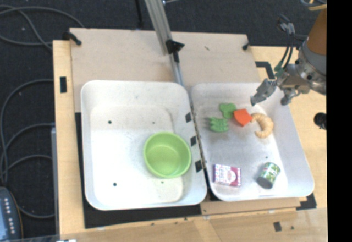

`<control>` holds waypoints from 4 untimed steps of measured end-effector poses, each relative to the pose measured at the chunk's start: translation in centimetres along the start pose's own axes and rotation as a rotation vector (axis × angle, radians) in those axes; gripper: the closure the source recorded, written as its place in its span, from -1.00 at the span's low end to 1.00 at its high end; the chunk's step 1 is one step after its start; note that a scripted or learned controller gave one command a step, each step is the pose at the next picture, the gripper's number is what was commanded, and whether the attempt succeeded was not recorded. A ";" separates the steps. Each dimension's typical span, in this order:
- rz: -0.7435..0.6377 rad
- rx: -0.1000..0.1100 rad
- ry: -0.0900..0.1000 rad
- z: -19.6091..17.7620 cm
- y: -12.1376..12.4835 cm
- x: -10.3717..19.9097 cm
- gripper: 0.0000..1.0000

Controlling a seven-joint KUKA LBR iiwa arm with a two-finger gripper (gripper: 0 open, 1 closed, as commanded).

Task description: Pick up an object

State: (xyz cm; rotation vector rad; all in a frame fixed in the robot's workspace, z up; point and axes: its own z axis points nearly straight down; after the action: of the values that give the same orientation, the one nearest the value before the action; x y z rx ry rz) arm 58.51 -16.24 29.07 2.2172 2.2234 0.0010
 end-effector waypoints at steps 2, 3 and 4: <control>0.003 0.006 0.000 6.1 -0.5 0.3 -1.00; 0.004 0.005 -0.001 10.7 -0.9 -0.6 -1.00; 0.005 0.005 -0.001 15.0 -0.7 -1.0 -1.00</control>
State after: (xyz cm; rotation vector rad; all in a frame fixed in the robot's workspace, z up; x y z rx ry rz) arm 57.87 -17.28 14.11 2.2244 2.2203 -0.0054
